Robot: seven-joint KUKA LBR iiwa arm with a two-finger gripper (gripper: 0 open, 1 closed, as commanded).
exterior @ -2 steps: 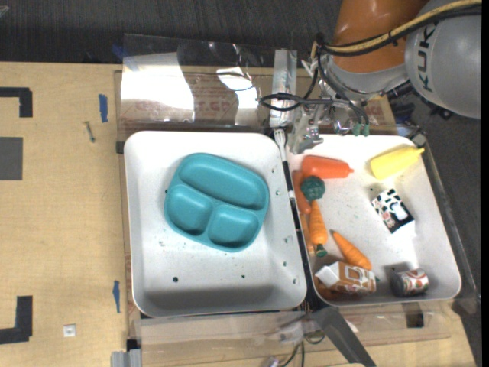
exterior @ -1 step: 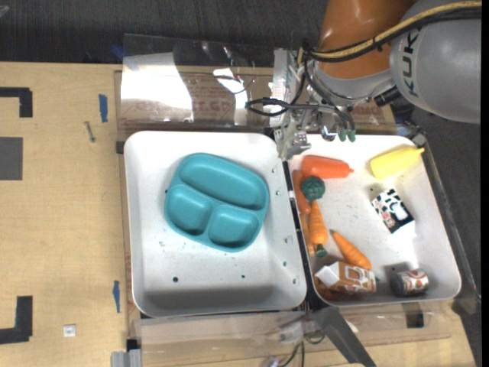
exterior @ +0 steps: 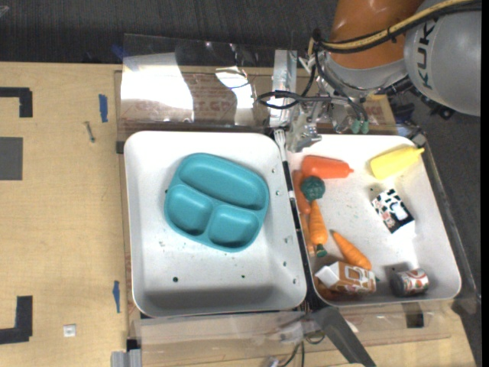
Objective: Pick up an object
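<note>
Item 1: carrot (exterior: 326,167), orange with a green tip, lying flat at the far left of the right bin (exterior: 439,228), nearest the hand. It is judged light, stiff and smooth, apt to roll; a hold across the thick middle of its body is advised.

Item 2: dark green round piece (exterior: 312,188), just near of the carrot, small, probably hard to pinch.

Item 3: two slimmer carrots (exterior: 316,224) (exterior: 351,251), laid along the bin's left side, one behind the other. Both are judged light and rigid, to be taken across the middle.

Item 4: yellow piece (exterior: 395,160), at the far right of the bin, slightly tilted; probably smooth plastic and slippery.

Item 5: black-and-white packet (exterior: 391,209), flat on the bin floor, well apart from the others; thin, hard to get under.

Item 6: brown carton (exterior: 348,276) and small can (exterior: 409,281), at the near edge. The can is judged stiff and liable to roll.

Item 7: hand (exterior: 309,132), placed above the far left corner of the right bin, amid cables. Whether it is open or closed cannot be told; nothing is seen held in it.

Item 8: left bin (exterior: 145,205), holding a teal divided tray (exterior: 216,199).

Item 9: surface (exterior: 61,205), tan board with black marks, to the left.
</note>
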